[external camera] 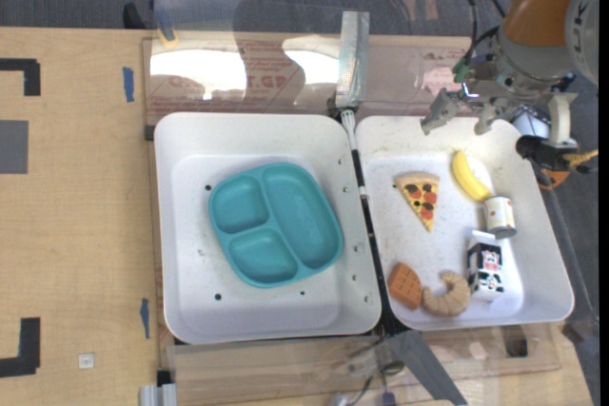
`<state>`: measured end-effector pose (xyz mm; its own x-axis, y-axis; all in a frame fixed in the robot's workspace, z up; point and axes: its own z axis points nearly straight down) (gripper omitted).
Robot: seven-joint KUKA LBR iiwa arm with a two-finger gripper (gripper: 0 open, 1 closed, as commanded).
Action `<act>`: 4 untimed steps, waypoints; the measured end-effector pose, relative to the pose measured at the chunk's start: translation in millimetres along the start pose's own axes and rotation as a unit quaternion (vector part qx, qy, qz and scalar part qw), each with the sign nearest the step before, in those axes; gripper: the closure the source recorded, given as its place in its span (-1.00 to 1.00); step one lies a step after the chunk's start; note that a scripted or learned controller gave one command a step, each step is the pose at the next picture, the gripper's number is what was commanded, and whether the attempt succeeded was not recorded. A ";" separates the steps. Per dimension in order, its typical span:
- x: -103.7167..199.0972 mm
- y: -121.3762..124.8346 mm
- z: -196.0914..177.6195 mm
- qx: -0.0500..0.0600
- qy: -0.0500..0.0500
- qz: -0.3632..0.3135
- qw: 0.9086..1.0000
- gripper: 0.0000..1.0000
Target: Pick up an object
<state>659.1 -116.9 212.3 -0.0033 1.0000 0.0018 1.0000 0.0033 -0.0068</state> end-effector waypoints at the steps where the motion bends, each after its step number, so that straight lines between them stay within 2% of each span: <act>1: -93.1 -8.4 50.4 0.003 0.000 0.004 1.000 -1.00; 2: -62.8 -8.8 126.8 -0.005 -0.001 0.000 1.000 -1.00; 3: -62.9 -7.0 117.7 -0.005 -0.001 -0.001 1.000 1.00; 4: -28.0 5.2 28.7 -0.006 -0.001 -0.002 1.000 1.00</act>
